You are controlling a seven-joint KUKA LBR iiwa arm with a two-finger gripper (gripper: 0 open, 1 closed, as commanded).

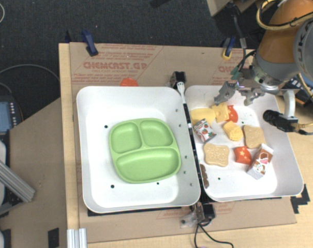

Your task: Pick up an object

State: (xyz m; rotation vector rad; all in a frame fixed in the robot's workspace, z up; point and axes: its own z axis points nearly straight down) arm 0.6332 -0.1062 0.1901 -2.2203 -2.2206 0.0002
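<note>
Over right bin's (288,161) far end: gripper (238,93) fingers (223,93) spread, grasping nothing, above yellow piece (220,112) beside red piece (232,113). Nearer: toast slices (217,154), small cartons (260,163). Risk: crowded items, pinching two or slipping off.

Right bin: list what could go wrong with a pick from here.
1. The toy foods in the right bin lie crowded. The yellow cheese piece, the red piece and the orange piece touch or nearly touch, so the gripper above them may nudge or catch two at once.
2. The toast slice lies flat and may slip away.
3. The small carton sits near the bin's left wall, leaving little room.
</note>
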